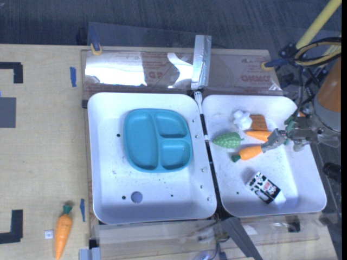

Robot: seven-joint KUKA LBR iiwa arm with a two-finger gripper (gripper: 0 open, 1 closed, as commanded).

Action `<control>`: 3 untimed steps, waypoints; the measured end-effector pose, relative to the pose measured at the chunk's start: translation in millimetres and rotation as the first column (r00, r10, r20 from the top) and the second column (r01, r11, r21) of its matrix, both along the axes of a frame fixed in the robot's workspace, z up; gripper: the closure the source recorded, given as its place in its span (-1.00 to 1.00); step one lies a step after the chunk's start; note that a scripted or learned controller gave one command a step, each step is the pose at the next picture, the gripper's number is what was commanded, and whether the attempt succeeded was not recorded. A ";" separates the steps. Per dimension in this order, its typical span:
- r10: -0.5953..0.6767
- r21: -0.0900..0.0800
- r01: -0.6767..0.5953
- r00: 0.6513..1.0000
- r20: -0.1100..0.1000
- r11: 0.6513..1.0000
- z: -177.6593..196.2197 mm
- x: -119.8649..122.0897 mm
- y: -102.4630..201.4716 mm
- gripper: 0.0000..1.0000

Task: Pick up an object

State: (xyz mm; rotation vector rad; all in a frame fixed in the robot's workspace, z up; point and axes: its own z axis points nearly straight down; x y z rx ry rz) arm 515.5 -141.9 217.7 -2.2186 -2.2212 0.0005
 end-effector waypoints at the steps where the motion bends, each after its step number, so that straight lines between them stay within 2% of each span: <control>1: 0.079 0.001 -0.079 0.997 -0.005 0.997 -97.6 54.4 25.2 -1.00; 2: -0.040 -0.012 0.040 0.999 0.029 0.999 -121.3 42.1 35.3 -1.00; 3: -0.039 -0.004 0.039 0.999 0.014 0.999 -119.1 38.5 39.3 1.00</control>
